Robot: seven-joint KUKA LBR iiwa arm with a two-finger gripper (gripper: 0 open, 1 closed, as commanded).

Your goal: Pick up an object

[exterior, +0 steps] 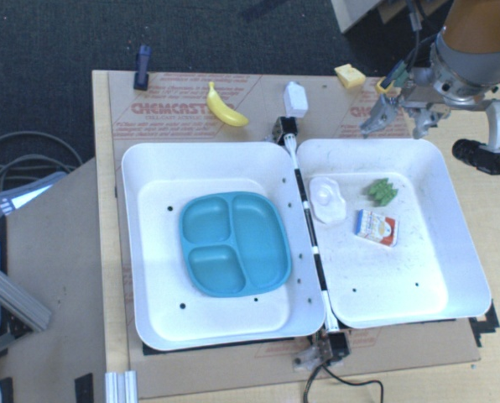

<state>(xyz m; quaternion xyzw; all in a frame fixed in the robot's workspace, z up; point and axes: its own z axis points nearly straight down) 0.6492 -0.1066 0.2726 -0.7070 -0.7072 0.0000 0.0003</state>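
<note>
Nearest the camera, the two white bins are sitting side by side on the bench, their inner rims touching along a dark seam. The left bin [149, 300] is holding one thing: a blue divided plate [233, 243] with three compartments, lying flat near the middle. The right bin [434, 284] is holding three things, all gathered in its far-left part. The closest is a small carton [376, 226], white and blue with a red edge, lying tilted on the bin floor. Just beyond it a green leafy toy [382, 191], small and bumpy, is resting apart from the carton. To their left a white rounded piece [326, 200] is lying near the seam, hard to make out against the white floor.

Beyond the bins, on the brown board, one yellow banana [224, 108] is lying past the left bin's far rim. One white block [295, 98] is sitting near the far end of the seam, one yellow wedge [349, 76] is resting farther right, and one dark blue object [141, 66] is lying at the board's far-left edge.

Farthest off, my gripper [401, 124] is hanging above the far rim of the right bin, its two fingers spread apart with nothing between them. It is hovering well apart from the three things in that bin, and my orange-banded wrist is rising up behind it.
</note>
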